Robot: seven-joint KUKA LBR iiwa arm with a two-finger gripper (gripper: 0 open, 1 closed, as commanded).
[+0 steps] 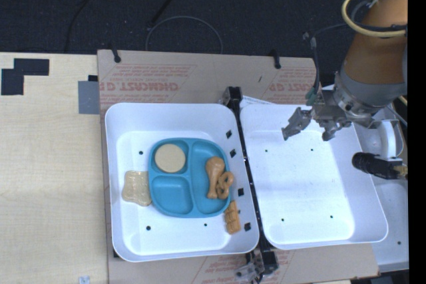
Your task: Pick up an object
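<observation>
The tool [311,124] hangs over the upper part of the right bin [313,209], its two dark fingers spread wide with bare white floor showing between them, so it carries nothing. From the tool, everything worth picking lies toward eight o'clock, across the black divider [241,163], in the left bin [126,236]. There a blue sectioned tray [174,197] sits in the middle; a round tan disc [169,157] lies in its ten o'clock compartment and a brown drumstick-shaped piece [215,175] lies with a pretzel [226,183] in its three o'clock compartment. A pale bread-like slice [136,187] rests on the bin floor touching the tray at nine o'clock, and a small orange-brown piece [231,217] lies just beside the tray at five o'clock, close to the divider. To do this step well, I judge the arm should travel across high enough to clear the divider, pick one lone item, and descend with the fingers straddling its narrow side. The slice and the small piece look easier than the touching pair, though the bin wall crowds the latter.
</observation>
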